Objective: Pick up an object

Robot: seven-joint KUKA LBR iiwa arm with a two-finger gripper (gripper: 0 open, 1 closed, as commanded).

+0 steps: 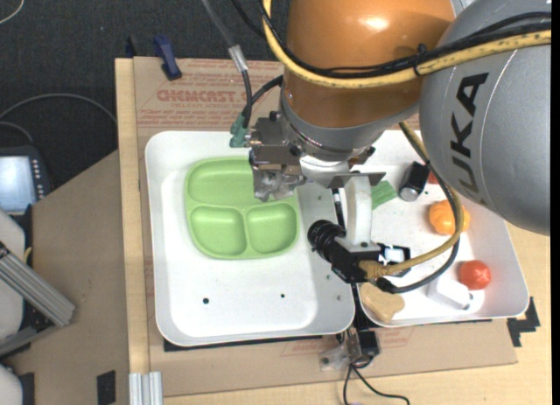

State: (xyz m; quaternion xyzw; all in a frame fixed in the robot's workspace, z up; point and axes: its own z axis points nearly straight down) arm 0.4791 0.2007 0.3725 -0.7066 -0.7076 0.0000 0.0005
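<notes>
Overhead view of the worktop (131,246), a flat brown board carrying two shallow, glossy white bins with rounded rims. The left bin (175,307) holds a smooth light-green plastic tray (236,211) with three compartments, lying toward its far right side; bare white floor lies open along the bin's near side. The claw (274,180) hangs over the tray's right edge; whether it is released or clenched cannot be told. The right bin (499,298) holds an orange rounded object (442,217), a red rounded object (474,273), a dark cylinder (413,181), a green piece (382,193), a white block (453,292) and a tan wooden piece (383,303) on its near rim.
</notes>
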